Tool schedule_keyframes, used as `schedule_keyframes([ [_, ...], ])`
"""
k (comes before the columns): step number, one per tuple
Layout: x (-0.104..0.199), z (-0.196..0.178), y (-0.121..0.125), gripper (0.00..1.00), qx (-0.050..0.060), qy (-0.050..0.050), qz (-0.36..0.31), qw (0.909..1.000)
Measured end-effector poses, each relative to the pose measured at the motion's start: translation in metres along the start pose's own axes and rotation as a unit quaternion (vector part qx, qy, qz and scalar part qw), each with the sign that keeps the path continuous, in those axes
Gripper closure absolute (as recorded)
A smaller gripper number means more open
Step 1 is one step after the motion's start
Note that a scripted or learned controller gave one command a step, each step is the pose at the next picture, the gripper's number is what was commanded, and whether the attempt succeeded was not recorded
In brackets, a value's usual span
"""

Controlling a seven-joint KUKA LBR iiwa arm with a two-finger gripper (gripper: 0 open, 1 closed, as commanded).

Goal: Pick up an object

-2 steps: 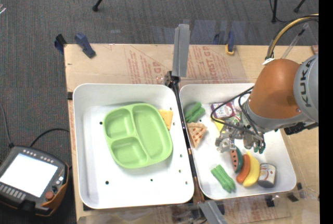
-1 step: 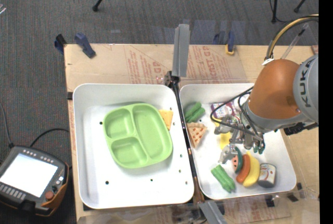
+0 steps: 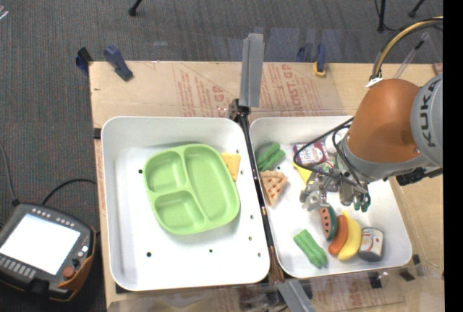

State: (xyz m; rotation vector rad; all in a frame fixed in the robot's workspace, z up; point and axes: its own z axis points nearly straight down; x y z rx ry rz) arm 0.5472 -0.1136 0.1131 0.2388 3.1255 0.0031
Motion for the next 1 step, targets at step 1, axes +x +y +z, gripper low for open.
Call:
schedule_keyframes([
  [1, 0.0002, 0.0005, 0.0005, 0.0, 0.0, 0.0, -0.001, 1.0],
])
